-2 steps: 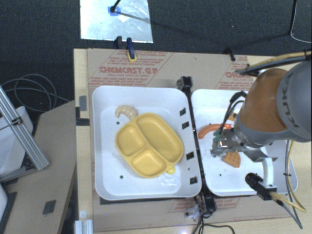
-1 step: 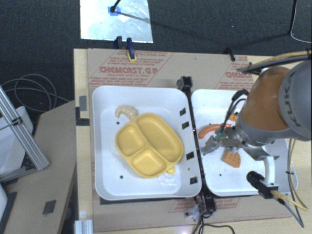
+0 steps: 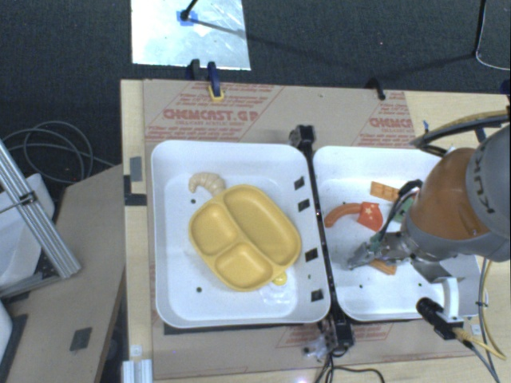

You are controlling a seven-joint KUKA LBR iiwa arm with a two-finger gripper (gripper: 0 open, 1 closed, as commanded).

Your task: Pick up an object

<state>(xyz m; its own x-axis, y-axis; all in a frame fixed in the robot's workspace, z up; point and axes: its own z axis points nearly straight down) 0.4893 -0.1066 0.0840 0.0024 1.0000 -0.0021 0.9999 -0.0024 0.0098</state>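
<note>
My gripper (image 3: pixel 361 257) reaches into the right bin (image 3: pixel 351 298) from the right, low over its floor near the middle. An orange piece (image 3: pixel 385 267) lies right beside the fingers, touching or partly under them. Further back in the same bin lie a red-orange curved piece (image 3: pixel 342 213) with a red block (image 3: pixel 370 215) at its end, and a small orange block (image 3: pixel 383 190). The arm's orange band (image 3: pixel 447 202) covers the bin's right part.
The left bin (image 3: pixel 172 294) holds a yellow divided plate (image 3: pixel 243 235), a pale curved shrimp-like object (image 3: pixel 207 182) behind it and a small clear thing (image 3: pixel 271 295) near the front. A black divider with clips (image 3: pixel 313 214) runs between the bins.
</note>
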